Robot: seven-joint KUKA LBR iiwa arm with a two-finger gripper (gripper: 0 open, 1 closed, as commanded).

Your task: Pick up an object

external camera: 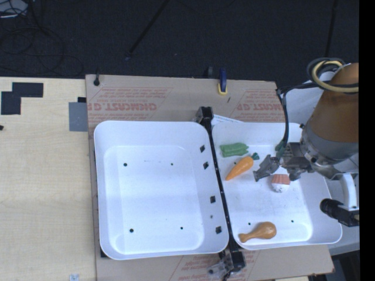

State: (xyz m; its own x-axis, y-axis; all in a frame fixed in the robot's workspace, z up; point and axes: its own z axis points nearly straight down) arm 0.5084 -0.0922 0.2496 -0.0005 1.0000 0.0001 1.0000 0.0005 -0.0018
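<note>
Orange carrot (239,168) lies just left of the gripper (266,170).
Long axis slants toward the fingertips; whether they are spread or pressed together, I cannot tell.

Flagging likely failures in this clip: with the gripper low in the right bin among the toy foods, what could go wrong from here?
1. The gripper sits between the orange carrot and the small white and red piece; closing could nudge either aside instead of gripping it.
2. The carrot lies close to the green piece, so a grasp there might catch both.
3. The drumstick lies near the right bin's front wall, awkward for fingers.
</note>
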